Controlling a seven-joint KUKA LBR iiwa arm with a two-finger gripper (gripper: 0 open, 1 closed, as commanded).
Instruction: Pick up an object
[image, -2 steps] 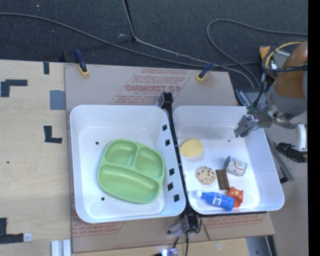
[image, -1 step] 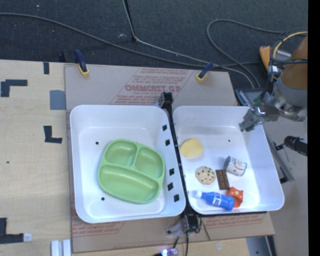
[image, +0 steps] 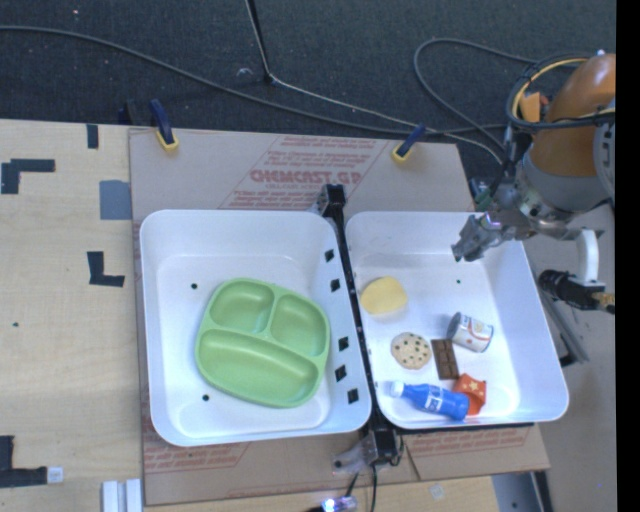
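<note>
Gripper (image: 470, 243) poised above the right bin's (image: 535, 340) far corner, jaw state indiscernible; nothing lifted. Cookie (image: 410, 349), bottle (image: 432, 398) and can (image: 470, 332) await grasping.

Two bins side by side on a cardboard sheet (image: 300, 165) over the bench (image: 60, 300), touching along the middle. In the left bin (image: 165, 240), a divided tray (image: 264, 342), lying about the centre. In the right bin (image: 530, 340), a round lump (image: 383, 296) near the left wall; just in front of it, a cookie (image: 410, 350); right of the cookie, a small bar (image: 445, 359), then a can (image: 471, 332) on its side. Along the front wall, a bottle (image: 430, 398) lying flat, with a crumpled packet (image: 472, 392) touching its right end. Above the back right corner, the gripper (image: 468, 246).
</note>
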